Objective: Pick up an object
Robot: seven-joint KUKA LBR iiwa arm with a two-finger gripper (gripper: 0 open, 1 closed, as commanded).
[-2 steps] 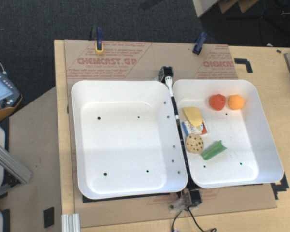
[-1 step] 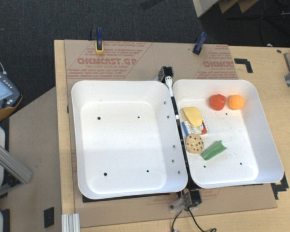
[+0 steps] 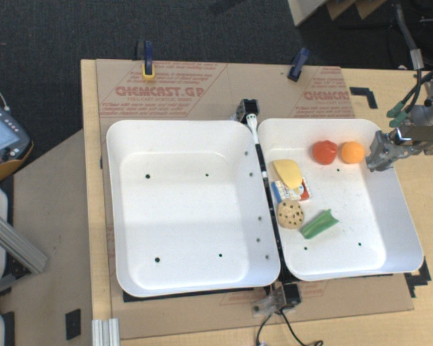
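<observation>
Fingers point(image 3: 382, 152) of the gripper at the right bin's point(image 3: 397, 215) far right rim, state impossible to tell; orange ball point(image 3: 352, 152) just beside them, red ball point(image 3: 325, 151) next along; green piece point(image 3: 318, 224) near the bin's middle

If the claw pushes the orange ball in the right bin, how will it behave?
The orange ball looks round and smooth, so it would probably roll. It touches or nearly touches the red ball, so it may bump that. A slightly off-centre grasp might slip.

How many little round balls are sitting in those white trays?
2, both in the right white plastic bin, near its far edge: a red round ball and an orange round ball side by side. None looks hidden.
</observation>
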